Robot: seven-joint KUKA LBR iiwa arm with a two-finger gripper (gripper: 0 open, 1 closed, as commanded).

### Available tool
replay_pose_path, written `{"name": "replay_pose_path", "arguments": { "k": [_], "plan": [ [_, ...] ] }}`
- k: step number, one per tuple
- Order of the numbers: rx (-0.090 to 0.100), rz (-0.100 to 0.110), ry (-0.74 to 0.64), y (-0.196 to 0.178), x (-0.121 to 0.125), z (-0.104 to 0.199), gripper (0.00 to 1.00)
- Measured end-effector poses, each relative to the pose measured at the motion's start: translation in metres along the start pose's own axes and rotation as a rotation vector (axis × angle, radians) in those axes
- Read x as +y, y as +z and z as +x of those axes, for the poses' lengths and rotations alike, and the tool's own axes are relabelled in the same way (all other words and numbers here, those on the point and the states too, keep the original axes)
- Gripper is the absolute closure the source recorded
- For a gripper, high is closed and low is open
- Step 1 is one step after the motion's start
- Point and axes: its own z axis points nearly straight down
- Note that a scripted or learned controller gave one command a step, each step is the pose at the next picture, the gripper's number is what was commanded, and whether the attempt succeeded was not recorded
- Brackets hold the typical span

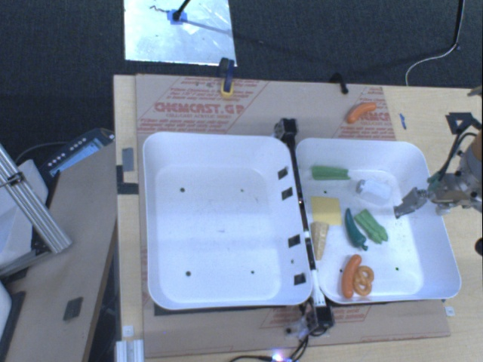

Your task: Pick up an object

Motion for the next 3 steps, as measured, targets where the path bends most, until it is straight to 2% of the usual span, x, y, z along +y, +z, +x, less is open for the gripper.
{"name": "replay_pose_path", "arguments": {
  "k": [1,2,3],
  "plan": [
    [0.004,0.004,-0.003,0.121,0.000,0.038,0.00],
    [0.000,-0.017,-0.009,-0.022,0.033,0.092,0.00],
    [-0.001,-0.005,-0.006,-0.024,0.029,0.088,1.00]
  ]
}}
